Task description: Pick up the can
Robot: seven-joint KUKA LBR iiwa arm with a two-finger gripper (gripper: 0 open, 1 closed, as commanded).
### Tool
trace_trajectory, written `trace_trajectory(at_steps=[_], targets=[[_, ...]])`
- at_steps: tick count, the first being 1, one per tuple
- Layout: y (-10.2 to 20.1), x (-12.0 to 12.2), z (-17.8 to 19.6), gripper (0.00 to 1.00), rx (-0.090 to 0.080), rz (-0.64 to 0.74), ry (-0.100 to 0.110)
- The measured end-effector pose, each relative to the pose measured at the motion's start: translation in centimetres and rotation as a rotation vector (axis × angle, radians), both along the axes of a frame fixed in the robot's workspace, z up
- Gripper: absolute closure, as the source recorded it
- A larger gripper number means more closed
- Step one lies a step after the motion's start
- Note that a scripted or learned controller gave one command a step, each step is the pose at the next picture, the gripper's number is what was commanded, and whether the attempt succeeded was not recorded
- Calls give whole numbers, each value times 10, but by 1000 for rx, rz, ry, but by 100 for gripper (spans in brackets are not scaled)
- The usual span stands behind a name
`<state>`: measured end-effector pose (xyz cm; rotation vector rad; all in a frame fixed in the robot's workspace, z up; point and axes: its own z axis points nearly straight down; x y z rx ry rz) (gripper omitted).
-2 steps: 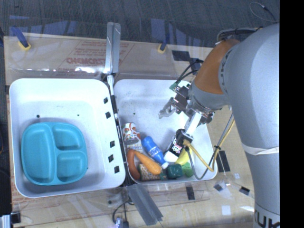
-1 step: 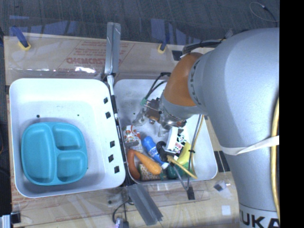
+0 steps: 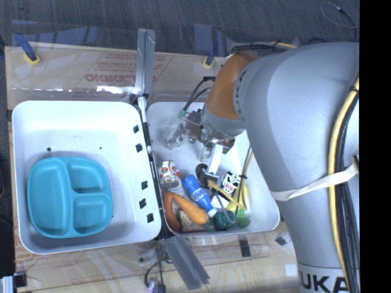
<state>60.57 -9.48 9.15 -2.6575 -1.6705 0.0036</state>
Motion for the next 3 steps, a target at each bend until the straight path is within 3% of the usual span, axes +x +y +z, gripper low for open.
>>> trace_trajectory(at_steps=[1, 2, 3], targets=[[1, 0, 10, 100, 2, 6, 2], [1, 0, 10, 0, 2, 6, 2], [-27, 25, 40, 0, 0, 329, -3]])
